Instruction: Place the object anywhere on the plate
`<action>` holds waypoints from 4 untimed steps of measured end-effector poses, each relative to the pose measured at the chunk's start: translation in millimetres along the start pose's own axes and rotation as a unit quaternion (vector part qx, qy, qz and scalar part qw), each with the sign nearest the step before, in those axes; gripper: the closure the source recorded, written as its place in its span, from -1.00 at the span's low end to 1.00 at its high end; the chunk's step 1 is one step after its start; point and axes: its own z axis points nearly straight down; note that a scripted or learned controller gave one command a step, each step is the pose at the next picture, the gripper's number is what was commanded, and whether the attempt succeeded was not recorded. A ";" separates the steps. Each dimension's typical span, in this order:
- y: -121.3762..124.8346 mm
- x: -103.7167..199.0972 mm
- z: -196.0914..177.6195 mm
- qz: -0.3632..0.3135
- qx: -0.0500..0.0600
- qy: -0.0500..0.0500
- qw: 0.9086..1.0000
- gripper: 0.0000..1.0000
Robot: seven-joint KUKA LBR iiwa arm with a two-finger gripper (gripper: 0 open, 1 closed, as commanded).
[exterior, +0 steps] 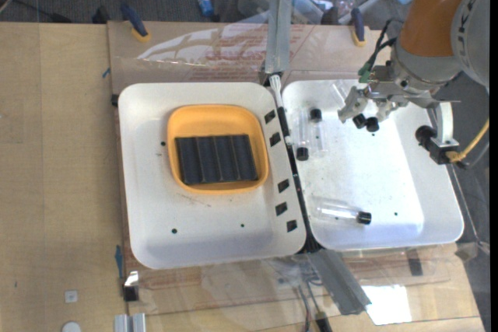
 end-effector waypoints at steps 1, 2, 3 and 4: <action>27.5 64.1 -7.3 -0.126 -0.002 0.000 0.992 1.00; 28.8 143.8 -70.6 -0.136 -0.002 0.001 0.991 1.00; 29.8 161.8 -59.6 -0.234 0.000 0.001 0.972 1.00; 29.7 205.3 9.0 -0.282 0.001 0.001 0.959 1.00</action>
